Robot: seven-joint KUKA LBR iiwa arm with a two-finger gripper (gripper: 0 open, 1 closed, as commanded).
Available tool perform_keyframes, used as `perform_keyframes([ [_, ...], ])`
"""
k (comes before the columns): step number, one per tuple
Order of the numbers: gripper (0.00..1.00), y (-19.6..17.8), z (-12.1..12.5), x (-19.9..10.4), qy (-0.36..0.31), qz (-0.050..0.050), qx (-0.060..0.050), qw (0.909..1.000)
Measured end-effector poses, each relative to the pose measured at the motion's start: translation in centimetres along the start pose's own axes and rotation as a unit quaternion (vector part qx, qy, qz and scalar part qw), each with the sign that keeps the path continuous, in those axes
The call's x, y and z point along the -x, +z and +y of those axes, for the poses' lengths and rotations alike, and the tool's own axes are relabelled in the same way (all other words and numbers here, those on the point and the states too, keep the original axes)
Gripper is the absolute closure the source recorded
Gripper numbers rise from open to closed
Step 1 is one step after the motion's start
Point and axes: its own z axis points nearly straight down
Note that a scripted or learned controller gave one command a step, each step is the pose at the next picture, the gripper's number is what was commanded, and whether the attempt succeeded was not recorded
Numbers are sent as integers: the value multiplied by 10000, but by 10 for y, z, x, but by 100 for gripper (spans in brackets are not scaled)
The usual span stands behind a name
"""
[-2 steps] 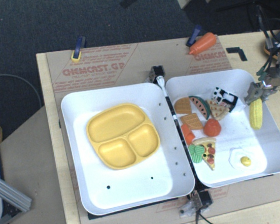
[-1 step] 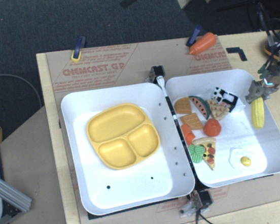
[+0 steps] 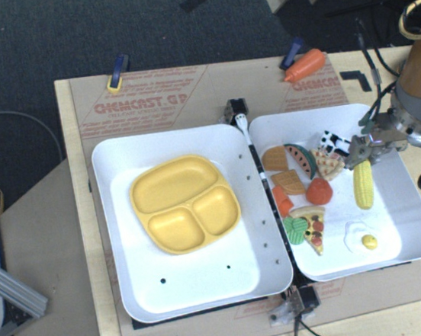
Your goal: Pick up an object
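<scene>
Over the right bin (image 3: 411, 198), the gripper (image 3: 360, 150) hangs just above a toy corn cob (image 3: 363, 185) lying beside play food, its fingers' spread unclear and nothing visibly held, while a yellow divided plate (image 3: 185, 203) sits in the left bin (image 3: 117, 214).

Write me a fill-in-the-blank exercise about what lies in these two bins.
1. The yellow plastic divided plate lies in the ___ white bin.
2. That plate has ___ compartments.
3. The yellow toy corn cob lies in the ___ white bin.
4. The two-finger gripper hangs just above the corn cob's ___ end.

Missing words: left; three; right; upper
</scene>
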Motion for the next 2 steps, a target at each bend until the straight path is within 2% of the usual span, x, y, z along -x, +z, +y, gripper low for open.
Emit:
perform_keyframes([
  [1, 100, 1, -11, -50, 1, -5, 2, 10000],
  [2, 100, -2, -47, -98, 5, -2, -8, 10000],
])
